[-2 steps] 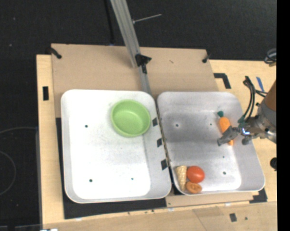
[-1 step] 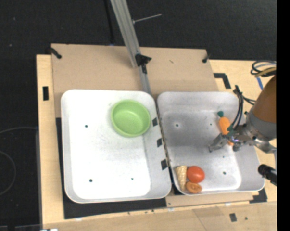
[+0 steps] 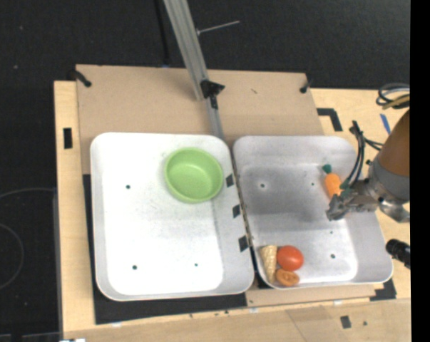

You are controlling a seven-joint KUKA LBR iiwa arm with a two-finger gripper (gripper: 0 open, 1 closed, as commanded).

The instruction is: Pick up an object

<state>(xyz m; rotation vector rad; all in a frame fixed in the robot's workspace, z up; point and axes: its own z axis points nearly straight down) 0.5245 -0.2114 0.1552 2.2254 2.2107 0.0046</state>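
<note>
Croissant (image 3: 287, 278) by tomato (image 3: 290, 257), right bin | gripper (image 3: 337, 209) beside carrot (image 3: 332, 184) | finger spread: cannot tell

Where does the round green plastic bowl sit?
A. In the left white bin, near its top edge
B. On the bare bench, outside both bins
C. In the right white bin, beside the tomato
A: the round green plastic bowl lies inside the left white bin, toward its upper right part.

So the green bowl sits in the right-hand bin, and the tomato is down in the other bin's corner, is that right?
Not quite. The camera view shows the green bowl in the left bin, near its top. The tomato is in the other bin's bottom corner, as you said.
</note>
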